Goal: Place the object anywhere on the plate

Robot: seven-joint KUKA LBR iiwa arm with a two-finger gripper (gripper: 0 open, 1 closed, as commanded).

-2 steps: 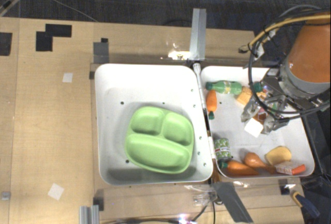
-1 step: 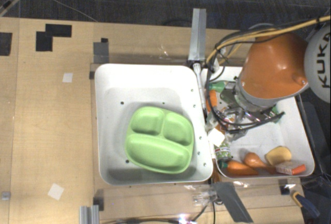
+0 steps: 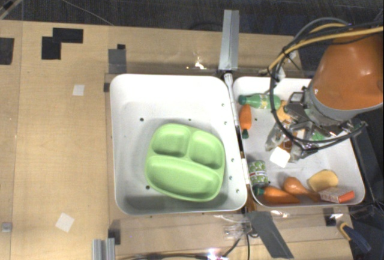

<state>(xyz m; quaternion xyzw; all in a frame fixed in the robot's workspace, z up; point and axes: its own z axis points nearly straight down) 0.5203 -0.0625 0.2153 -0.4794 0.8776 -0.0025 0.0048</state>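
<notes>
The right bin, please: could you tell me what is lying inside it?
In the right bin: a green bottle, a carrot, a green can, a white block and orange and yellow toy foods. The arm covers its far right part.

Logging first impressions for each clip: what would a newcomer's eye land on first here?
The bright green plate, with three compartments, sits alone in the left bin. Next comes the orange band of the arm, hanging over the right bin, where small toy foods lie scattered, among them a carrot by the divider.

Grey arm — broad orange band, looping black and yellow cables
</notes>
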